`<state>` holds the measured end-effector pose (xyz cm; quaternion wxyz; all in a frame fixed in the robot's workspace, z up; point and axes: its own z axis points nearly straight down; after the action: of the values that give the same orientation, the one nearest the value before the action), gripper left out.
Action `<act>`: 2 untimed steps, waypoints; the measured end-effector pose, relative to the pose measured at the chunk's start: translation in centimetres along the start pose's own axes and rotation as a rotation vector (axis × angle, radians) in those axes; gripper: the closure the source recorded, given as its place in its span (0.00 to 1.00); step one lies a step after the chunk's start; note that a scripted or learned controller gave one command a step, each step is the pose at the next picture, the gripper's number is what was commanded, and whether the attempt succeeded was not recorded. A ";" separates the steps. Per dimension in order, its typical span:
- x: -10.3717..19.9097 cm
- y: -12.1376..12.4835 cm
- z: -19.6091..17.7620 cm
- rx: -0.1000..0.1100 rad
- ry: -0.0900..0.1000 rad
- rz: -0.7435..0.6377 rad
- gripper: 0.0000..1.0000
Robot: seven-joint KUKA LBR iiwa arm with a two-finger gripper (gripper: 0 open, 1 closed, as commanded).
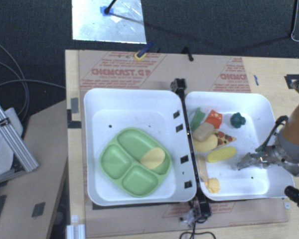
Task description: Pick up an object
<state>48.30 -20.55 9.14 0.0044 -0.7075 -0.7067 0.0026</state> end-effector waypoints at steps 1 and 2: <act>6.3 0.4 0.8 -0.010 0.002 -0.009 0.00; 4.2 7.9 0.5 -0.018 -0.006 -0.008 0.00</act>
<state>56.24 -16.35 8.56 -0.0039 -0.7047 -0.7094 -0.0017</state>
